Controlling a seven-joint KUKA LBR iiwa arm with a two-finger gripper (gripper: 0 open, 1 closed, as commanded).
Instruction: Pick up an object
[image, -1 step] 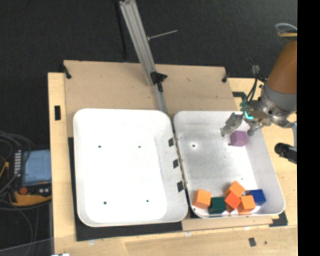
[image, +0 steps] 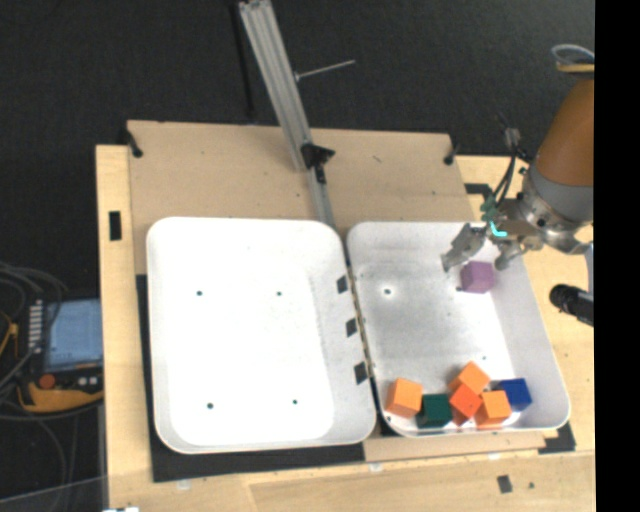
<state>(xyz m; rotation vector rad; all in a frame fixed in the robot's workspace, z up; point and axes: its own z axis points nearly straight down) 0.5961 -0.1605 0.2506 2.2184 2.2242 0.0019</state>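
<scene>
Pale wooden worktop (image: 110, 300) on dark floor. Right shallow white plastic bin (image: 425, 330): orange, green and blue cubes (image: 462, 398) clustered at near edge; small purple block (image: 478, 277) farther back, between the spread fingers of the end effector (image: 484, 252), unclamped. Left white bin (image: 245, 330) beside it. Slanted metal rail (image: 285, 100) beyond.

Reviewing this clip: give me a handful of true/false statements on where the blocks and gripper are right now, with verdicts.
1. The gripper is over the right bin. True.
2. The purple block lies in the left bin. False: it is in the right bin, just below the gripper.
3. A blue block sits at the right bin's near edge. True.
4. The green block stands alone. False: it is packed among orange blocks.
</scene>
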